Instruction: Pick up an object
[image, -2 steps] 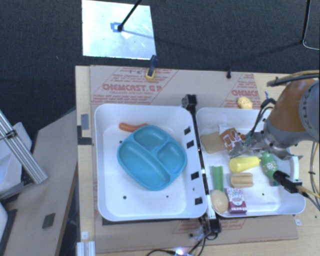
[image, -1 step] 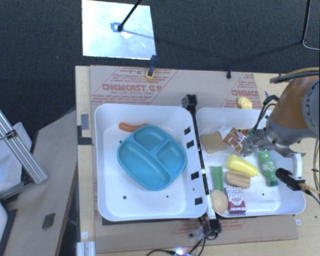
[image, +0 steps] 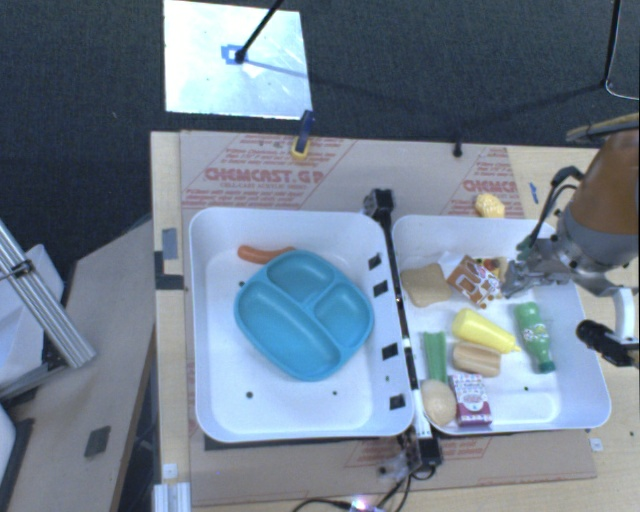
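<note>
The right bin (image: 570, 405) holds several toy foods: a tan bread slice (image: 427, 285), an orange-and-white snack packet (image: 474, 280), a yellow cone-shaped piece (image: 484, 329), a green bottle (image: 534, 338), a brown bun (image: 475, 358), a green stick (image: 435, 352), a pale round piece (image: 437, 401) and a red packet (image: 472, 399). My gripper (image: 516, 280) hangs low over this bin's upper right part, just right of the snack packet and above the green bottle. I see nothing held in it.
The left bin (image: 215, 330) carries a blue divided plate (image: 303, 313) with an orange sausage (image: 262, 254) behind it. A small yellow piece (image: 490, 206) lies on the board behind the right bin. A black divider (image: 392, 300) runs between the bins.
</note>
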